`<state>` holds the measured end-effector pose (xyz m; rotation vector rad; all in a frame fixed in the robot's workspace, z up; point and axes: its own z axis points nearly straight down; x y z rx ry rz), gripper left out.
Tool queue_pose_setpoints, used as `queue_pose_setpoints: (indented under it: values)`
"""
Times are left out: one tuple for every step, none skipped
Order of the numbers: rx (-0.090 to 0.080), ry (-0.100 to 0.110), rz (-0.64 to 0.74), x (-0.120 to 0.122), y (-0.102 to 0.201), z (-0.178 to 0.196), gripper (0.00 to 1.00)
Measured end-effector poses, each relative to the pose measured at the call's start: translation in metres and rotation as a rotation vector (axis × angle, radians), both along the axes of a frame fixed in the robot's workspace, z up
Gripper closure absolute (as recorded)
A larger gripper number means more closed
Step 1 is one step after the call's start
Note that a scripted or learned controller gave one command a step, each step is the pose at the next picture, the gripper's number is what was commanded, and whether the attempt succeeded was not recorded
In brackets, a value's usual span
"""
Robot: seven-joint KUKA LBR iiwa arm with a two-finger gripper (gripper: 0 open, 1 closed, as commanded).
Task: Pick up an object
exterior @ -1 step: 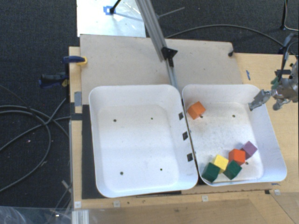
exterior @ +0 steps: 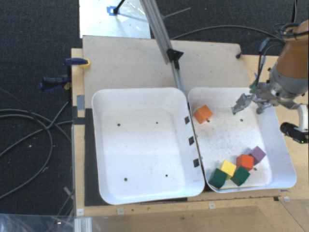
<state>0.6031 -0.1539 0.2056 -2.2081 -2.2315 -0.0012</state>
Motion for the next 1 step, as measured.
queue_pose_setpoints:
  values:
    - [0.000, 0.000, 0.001, 0.0532, 0.0499, -0.0740, 0.00]
